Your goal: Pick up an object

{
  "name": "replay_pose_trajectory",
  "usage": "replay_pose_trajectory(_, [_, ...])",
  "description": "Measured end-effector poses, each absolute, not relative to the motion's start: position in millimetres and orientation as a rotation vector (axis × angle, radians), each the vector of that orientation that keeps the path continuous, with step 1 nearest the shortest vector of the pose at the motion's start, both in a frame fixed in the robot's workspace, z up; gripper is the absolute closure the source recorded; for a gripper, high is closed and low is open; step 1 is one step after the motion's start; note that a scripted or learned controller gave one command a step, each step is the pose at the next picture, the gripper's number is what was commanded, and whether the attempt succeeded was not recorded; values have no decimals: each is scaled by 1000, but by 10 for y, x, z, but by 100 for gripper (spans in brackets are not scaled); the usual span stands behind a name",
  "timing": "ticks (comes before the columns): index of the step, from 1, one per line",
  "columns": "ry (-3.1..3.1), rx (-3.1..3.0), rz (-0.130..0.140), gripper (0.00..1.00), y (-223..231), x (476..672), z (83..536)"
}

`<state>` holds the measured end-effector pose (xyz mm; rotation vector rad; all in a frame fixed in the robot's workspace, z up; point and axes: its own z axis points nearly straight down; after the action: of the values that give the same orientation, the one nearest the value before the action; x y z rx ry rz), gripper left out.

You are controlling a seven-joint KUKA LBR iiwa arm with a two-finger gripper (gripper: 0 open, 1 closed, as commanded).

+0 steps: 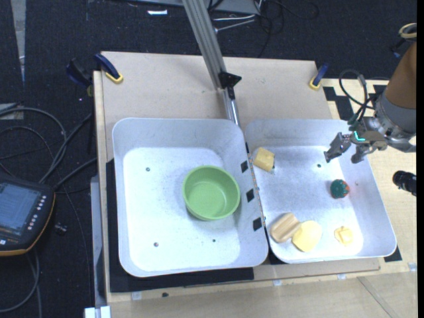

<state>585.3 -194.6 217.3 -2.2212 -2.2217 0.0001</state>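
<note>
My gripper point(348, 151) hangs over the far right part of the right bin point(311, 254), fingers spread open with nothing between them. Just below it lies a small green and red ball point(340, 189). A pale yellow block point(264, 159) rests near the bin's left wall. At the bin's front lie a tan bread-like piece point(284, 226), a round yellow piece point(307, 236) touching it, and a small yellow object point(343, 234). A green bowl point(211, 192) sits upright in the left bin point(142, 257).
A slanted metal pole point(209, 45) runs from the top down to the divide between the bins. Blue and yellow clamps point(107, 68) point(319, 75) grip the bench's far corners. A handheld control pendant point(23, 214) lies off the bench at left.
</note>
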Motion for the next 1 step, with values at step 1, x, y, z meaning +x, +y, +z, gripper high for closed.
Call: replay_pose_trajectory(1, [-2222, -2221, 0, 0, -1946, 5852, 2173])
